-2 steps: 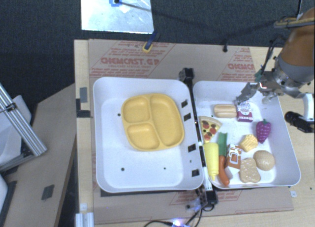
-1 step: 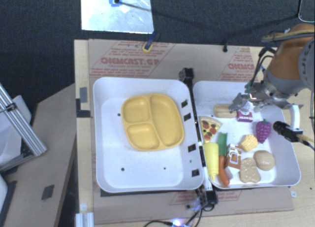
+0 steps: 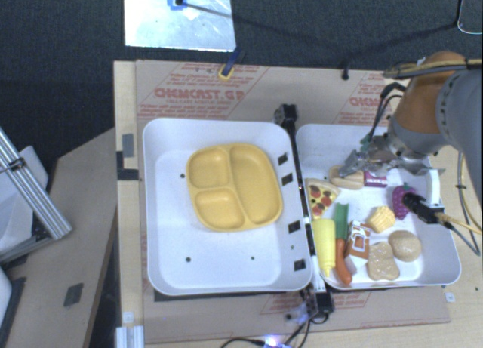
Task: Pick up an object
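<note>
My gripper (image 3: pixel 353 165) hangs low over the back-left part of the right bin (image 3: pixel 451 263), reaching in from the right. Just beneath its tip lies a tan bread-like piece (image 3: pixel 346 182), with a small purple and white item (image 3: pixel 376 180) beside it. I cannot tell whether the gripper touches either one. In front of them lie a pizza slice (image 3: pixel 322 196), a green piece (image 3: pixel 341 214), a yellow corn cob (image 3: pixel 324 239), a carrot (image 3: pixel 343 265), a small printed box (image 3: pixel 359 238), a yellow wedge (image 3: pixel 381 219), purple grapes (image 3: pixel 398 200), a bun (image 3: pixel 406 245) and a cookie (image 3: pixel 383 262).
The left bin (image 3: pixel 162 210) holds a yellow divided plate (image 3: pixel 232 186). A black hinged divider (image 3: pixel 296 188) runs between the bins. The grey arm with its orange band (image 3: pixel 426 101) crosses the right bin's far right side, with a black cable (image 3: pixel 423 209) near the grapes.
</note>
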`<state>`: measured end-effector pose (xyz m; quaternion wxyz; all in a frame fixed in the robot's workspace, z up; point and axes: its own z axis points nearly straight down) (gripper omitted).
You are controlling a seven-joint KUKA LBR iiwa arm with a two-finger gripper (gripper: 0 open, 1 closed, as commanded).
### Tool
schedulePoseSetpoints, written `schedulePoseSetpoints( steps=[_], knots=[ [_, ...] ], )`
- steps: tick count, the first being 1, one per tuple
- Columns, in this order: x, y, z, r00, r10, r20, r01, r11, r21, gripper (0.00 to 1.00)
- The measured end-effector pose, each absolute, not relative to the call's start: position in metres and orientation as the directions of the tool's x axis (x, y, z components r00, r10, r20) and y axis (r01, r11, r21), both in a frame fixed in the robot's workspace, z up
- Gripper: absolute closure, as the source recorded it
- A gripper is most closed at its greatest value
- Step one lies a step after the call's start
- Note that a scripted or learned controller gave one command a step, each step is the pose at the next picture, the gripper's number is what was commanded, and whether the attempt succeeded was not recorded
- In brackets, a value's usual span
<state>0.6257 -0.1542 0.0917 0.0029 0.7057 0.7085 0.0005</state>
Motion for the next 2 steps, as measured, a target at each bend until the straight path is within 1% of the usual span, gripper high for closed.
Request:
schedulePoseSetpoints(
  steps=[1, 2],
  knots=[
    [0.630, -0.156, 0.092, -0.004, 1.000, -0.005, 1.000, 0.004, 0.011, 0.00],
    [0.633, -0.158, 0.106, -0.004, 1.000, -0.011, 1.000, 0.005, 0.024, 1.00]
  ],
)
